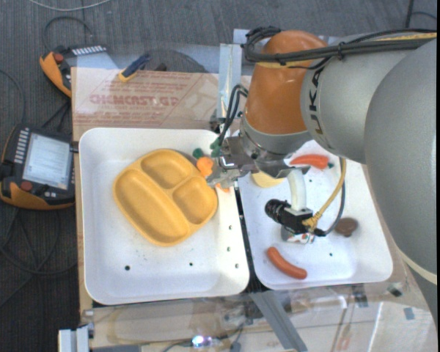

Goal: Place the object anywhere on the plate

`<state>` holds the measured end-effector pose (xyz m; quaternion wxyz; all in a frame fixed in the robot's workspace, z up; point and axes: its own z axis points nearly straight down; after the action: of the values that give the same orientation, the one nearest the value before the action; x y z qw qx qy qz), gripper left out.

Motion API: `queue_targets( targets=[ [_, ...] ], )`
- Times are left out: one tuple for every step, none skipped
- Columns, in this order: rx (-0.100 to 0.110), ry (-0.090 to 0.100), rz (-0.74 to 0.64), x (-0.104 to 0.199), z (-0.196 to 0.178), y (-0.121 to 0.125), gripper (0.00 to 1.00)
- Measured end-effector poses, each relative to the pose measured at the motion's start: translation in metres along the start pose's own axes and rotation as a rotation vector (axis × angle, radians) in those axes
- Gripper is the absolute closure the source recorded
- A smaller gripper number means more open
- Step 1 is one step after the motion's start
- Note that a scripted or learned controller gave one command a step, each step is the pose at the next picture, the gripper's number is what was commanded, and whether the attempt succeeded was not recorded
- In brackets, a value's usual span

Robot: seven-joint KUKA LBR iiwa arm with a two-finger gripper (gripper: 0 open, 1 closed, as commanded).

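Currently your gripper [221,169] sits at the yellow plate's [165,196] right rim beside a small orange object [204,164]; finger state cannot be told. Released here, it could drop off-plate.

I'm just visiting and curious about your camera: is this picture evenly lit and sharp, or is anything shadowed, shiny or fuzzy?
Camera view: light is soft and even; the yellow divided plate and sausage look sharp. The big grey arm is close to the lens and slightly soft, with a bright sheen on its orange band. It shades the white bins' inner edges, so the claw sits in dim clutter.
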<state>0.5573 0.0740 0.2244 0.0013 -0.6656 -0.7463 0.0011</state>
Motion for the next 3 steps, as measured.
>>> queue_targets(
  targets=[
    [0.0, 0.0, 0.0, 0.0, 0.0, 0.0, 0.0],
    [0.0, -0.003, -0.017, -0.083, 0.042, 0.067, 0.0],
    [0.002, 0.0, 0.177, 0.022, 0.043, 0.02, 0.0]
  ],
)
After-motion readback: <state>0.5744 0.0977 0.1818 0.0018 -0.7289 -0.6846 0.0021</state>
